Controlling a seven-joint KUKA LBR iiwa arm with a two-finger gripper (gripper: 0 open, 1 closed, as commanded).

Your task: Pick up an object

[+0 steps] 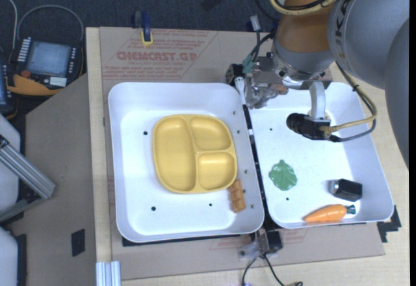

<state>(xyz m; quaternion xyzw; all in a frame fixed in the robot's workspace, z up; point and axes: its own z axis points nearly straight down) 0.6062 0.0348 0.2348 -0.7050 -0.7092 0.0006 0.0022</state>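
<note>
Arm (338, 12) over right bin (364, 148), gripper (260, 93) near its top-left corner, finger state unclear, green piece (283, 175), carrot (326, 214), yellow tray (194, 152) in left bin (130, 148).

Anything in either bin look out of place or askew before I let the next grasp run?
Nothing looks spilled or broken. The yellow divided plate sits slightly rotated in the left bin, with a small brown piece beside its corner. In the right bin, the carrot, green piece and black block lie apart.

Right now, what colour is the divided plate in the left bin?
Pale yellow. The divided plate shows clearly in the camera view.
</note>
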